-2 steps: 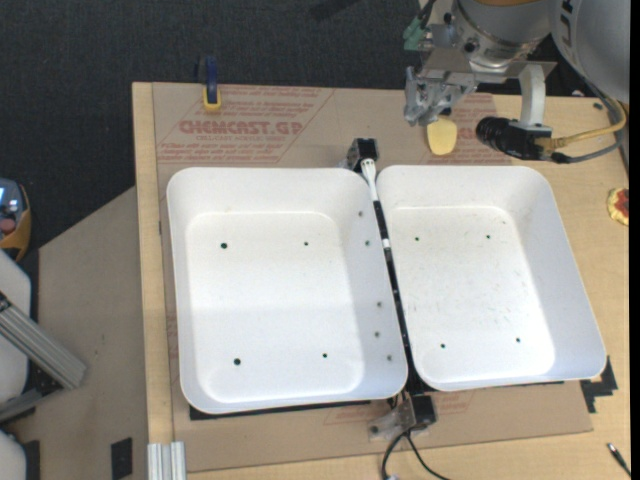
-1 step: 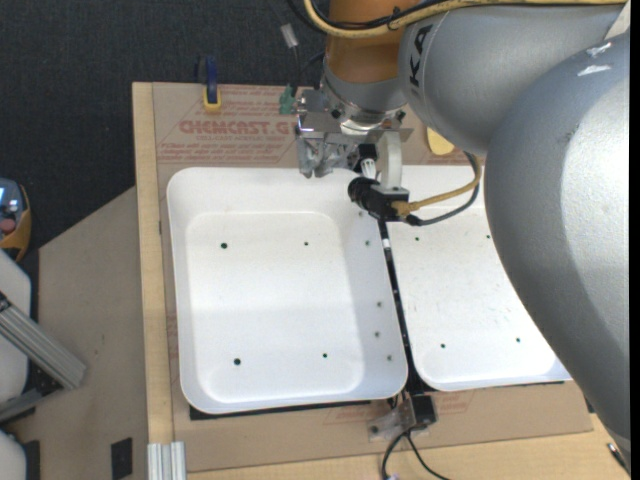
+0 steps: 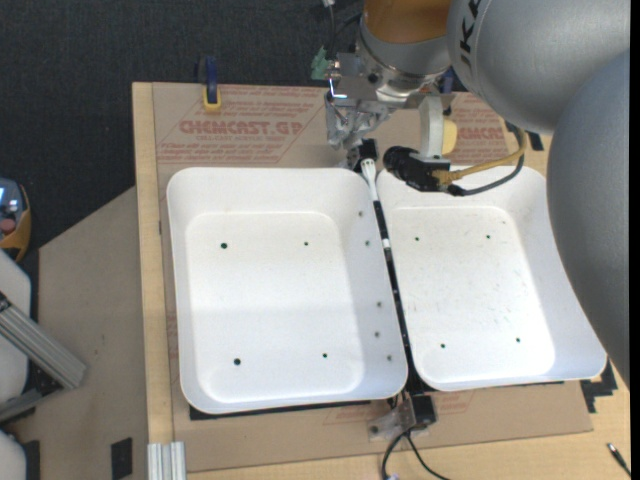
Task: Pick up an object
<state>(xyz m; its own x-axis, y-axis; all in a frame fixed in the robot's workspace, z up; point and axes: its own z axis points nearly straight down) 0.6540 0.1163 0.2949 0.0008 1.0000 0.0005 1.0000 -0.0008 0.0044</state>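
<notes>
My gripper [image 3: 352, 136] hangs over the back edge of the bench, just behind the spot where the left bin [image 3: 190, 268] and the right bin [image 3: 560, 298] meet. A small black and white piece [image 3: 367, 162] shows right below the gripper, at the bins' back rims. Whether it sits in the gripper or is part of it is unclear. The grey arm with its orange band [image 3: 405, 8] reaches in from the upper right and covers the right bin's far right corner.
Both bins rest on a brown board [image 3: 250, 118] with red lettering. A blue and yellow clamp [image 3: 210, 80] stands at the board's back left. A small connector and cable [image 3: 410, 418] lie at the front between the bins. Metal parts [image 3: 30, 348] sit off the left side.
</notes>
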